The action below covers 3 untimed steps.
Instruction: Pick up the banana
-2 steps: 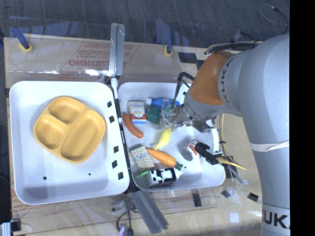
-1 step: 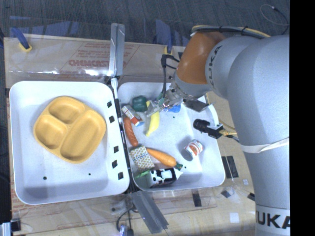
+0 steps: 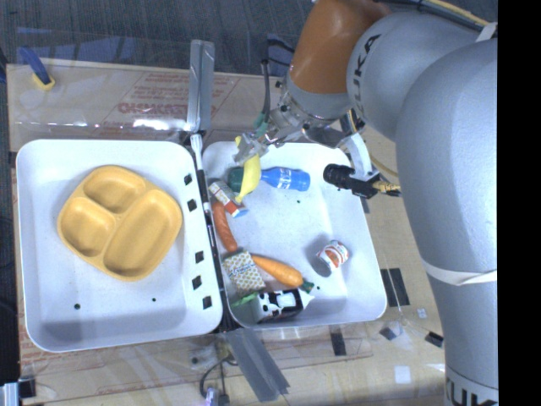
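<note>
"KUKA" lettering on arm (image 3: 423, 83); pincer (image 3: 251, 146) grips banana (image 3: 250, 176).

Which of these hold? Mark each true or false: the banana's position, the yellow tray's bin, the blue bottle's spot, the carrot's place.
1. The yellow banana hangs from the end effector, above the right white bin. True.
2. The yellow three-compartment tray lies in the right bin. False: it lies in the left white bin.
3. The blue plastic bottle lies beside the banana. True.
4. The orange carrot sits on the tray. False: it lies in the right bin.
</note>
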Motion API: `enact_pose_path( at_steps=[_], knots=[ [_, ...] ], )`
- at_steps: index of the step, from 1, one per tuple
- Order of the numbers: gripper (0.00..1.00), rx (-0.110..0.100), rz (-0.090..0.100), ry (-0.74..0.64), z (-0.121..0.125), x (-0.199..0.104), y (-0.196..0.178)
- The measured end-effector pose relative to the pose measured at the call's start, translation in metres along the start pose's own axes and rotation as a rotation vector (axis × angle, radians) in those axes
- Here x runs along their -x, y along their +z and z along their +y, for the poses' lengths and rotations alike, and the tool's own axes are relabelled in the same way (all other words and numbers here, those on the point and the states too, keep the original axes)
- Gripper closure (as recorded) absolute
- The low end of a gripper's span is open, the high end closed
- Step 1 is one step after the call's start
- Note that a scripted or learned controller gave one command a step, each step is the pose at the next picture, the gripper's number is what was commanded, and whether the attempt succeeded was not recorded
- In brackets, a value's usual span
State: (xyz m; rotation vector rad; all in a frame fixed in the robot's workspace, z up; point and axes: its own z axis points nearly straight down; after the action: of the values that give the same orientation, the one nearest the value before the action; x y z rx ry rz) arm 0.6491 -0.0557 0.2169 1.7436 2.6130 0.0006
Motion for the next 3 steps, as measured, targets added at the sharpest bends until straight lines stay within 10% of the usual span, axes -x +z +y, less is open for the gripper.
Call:
enact_pose_path(
  at_steps=[1,2,3],
  knots=[
    [0.00,-0.001,0.000,0.000,0.000,0.000,0.000],
    [0.00,-0.004,0.001,-0.114,-0.009,-0.083,0.026],
    [0.00,0.000,-0.001,-0.359,0.068,-0.145,0.042]
  ],
)
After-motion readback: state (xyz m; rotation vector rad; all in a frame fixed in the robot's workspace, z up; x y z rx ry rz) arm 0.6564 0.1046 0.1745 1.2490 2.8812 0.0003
